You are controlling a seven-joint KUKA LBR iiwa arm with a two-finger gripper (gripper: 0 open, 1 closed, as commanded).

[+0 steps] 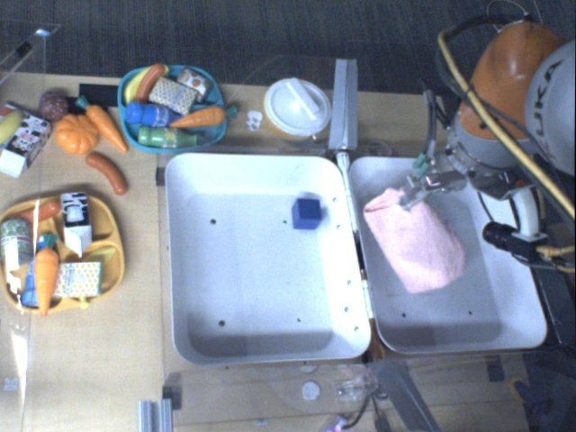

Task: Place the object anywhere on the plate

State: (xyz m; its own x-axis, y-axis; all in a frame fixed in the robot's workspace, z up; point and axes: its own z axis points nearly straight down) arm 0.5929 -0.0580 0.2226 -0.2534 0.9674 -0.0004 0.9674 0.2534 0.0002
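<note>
A small blue cube (307, 212) lies in the left bin (225, 331), towards its upper right, with nothing touching it. In the right bin (504, 322) a pink, soft-looking flat piece (418, 241) lies slanted across the middle; it may be the plate. My gripper (417, 190) hangs over that piece's upper left corner, close to or touching it, far from the cube. The grey arm with its orange band (508, 57) comes in from the upper right.
On the bench to the left stand a blue bowl (171, 106) and a yellow tray (58, 255) of toy food, with a loose pumpkin (76, 135) and sausage (108, 173). A white lidded tub (297, 106) sits behind the bins. Cables (517, 241) hang along the right bin's edge.
</note>
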